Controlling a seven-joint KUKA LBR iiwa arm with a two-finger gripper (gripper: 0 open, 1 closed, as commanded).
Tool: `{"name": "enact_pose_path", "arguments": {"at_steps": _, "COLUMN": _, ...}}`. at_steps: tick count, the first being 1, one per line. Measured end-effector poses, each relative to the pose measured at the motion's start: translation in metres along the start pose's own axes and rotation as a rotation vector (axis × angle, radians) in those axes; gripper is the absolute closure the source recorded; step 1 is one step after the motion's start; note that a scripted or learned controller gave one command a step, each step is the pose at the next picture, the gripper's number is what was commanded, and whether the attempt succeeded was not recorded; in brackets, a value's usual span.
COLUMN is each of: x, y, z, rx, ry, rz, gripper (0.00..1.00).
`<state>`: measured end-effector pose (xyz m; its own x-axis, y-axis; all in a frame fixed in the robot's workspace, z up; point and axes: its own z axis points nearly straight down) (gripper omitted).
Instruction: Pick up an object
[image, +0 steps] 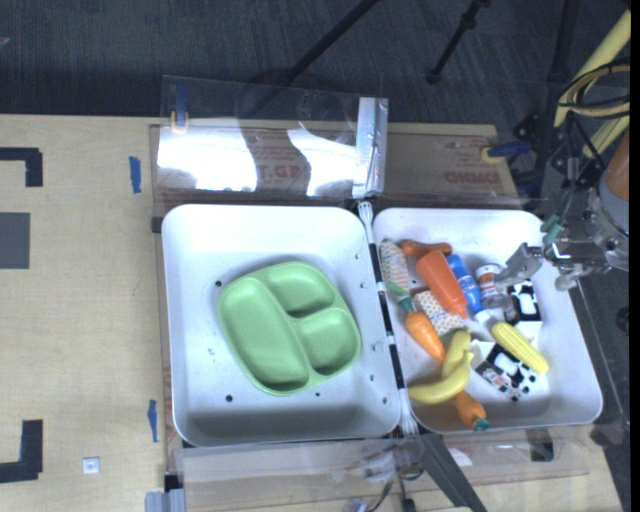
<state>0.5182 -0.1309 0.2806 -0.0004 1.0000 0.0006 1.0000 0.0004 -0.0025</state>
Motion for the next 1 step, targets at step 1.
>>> {"name": "enact_pose_path", "arguments": {"at_steps": 1, "x": -0.0024, "y": 0.0640, "z": 0.0944, "rx": -0.001, "ry": 0.000, "rz": -0.075, "gripper": 0.00}}
